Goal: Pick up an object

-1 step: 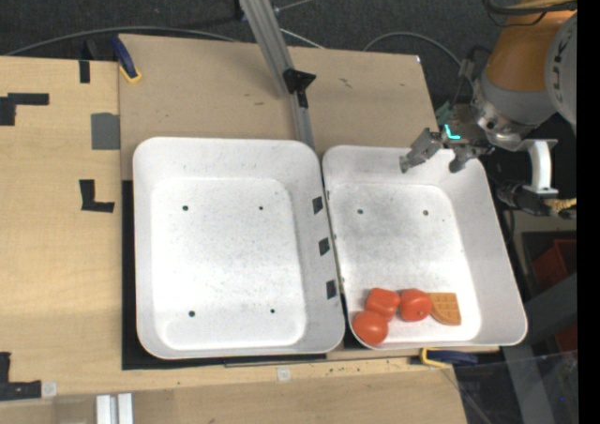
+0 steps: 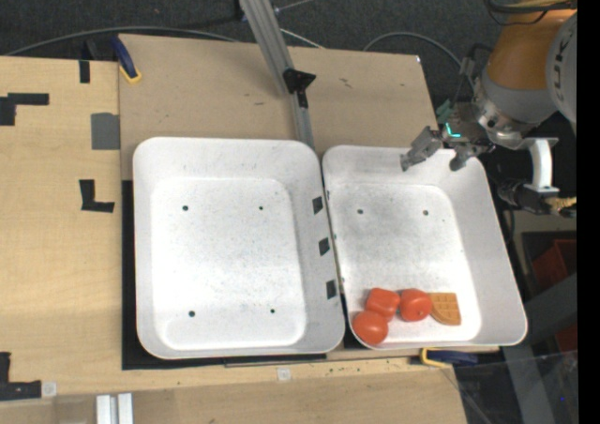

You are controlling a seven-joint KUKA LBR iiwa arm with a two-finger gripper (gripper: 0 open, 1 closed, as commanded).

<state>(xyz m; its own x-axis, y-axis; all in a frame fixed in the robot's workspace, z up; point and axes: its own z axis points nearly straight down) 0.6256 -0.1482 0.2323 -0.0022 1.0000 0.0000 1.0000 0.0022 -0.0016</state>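
Three small red-orange objects lie clustered in the near corner of the right bin [image 2: 473, 202]: one [image 2: 381, 300], a second [image 2: 413, 305] to its right, a third [image 2: 370, 326] nearest the front rim. Touching them on the right lies a tan waffle-like piece [image 2: 445, 309]. My gripper [image 2: 437, 154] hangs over the far rim of the right bin, well away from these objects. Its two dark fingers [image 2: 419, 149] are spread apart with nothing between them.
The left bin [image 2: 225, 244] lies beside the right one, joined by dark clips along the shared rim. A grey metal pole [image 2: 267, 28] slants from the top toward the bins' far junction. Cables trail across the dark floor behind.
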